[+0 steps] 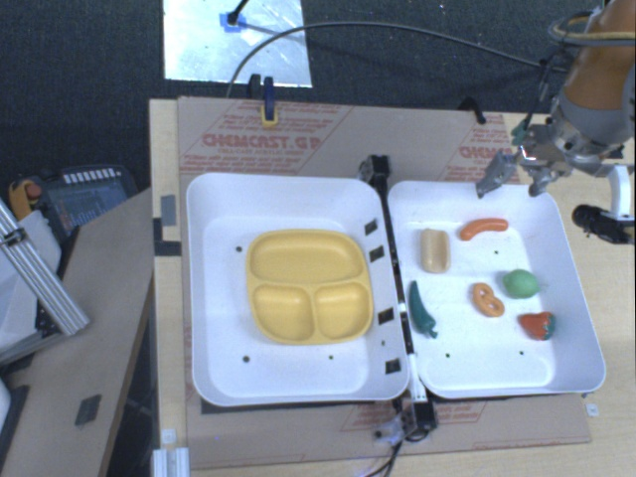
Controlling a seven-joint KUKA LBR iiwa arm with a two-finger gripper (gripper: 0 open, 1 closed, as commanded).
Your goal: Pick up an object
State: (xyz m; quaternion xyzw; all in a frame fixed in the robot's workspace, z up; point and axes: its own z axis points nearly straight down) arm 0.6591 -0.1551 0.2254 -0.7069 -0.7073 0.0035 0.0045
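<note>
The front rim of the left bin (298, 397) lies nearest the camera. Inside this bin, centred, sits a yellow divided tray (306, 284) with three compartments, nothing in them.

The right bin (497, 374) adjoins it along a black hinge strip. Its contents, left to right: a dark green pepper (421, 310) near the bin's left wall; a tan bread roll (434, 249) behind it; an orange sausage (483, 229) toward the back edge; an orange pretzel (487, 299) at mid-bin; a green round fruit (520, 283) just beside the pretzel; a red strawberry (536, 325) toward the right front. All rest on the bin floor, apart from one another.

The gripper (518, 177) hangs above the right bin's back edge, over the bench's far right corner region. Its fingers (493, 179) are spread apart, released, grasping nothing and touching no object. The sausage lies nearest below them.
</note>
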